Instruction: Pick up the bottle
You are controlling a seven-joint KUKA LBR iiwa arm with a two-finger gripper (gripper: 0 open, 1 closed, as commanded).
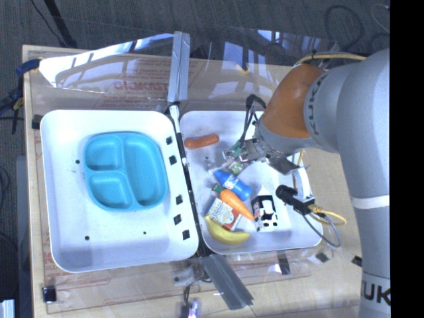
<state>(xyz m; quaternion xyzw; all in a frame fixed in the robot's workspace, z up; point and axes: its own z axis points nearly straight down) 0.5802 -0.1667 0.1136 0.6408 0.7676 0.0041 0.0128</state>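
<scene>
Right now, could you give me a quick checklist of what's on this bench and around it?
Surface: two white bins, left bin and right bin.
Job's things: blue bottle lying in the right bin.
Clutter: sausage, carrot, banana, juice carton, black-and-white carton; blue divided tray in the left bin.
Grippers: gripper above the bottle.
Cables: yellow and black leads.
Surroundings: dark floor.

The bottle (233, 183) is small and blue, with a light cap end pointing toward the upper left of the frame. It lies on its side, slanting down to the right, in the middle of the right-hand bin, a little right of the picture's centre. Its lower edge touches an orange carrot just below it.
</scene>
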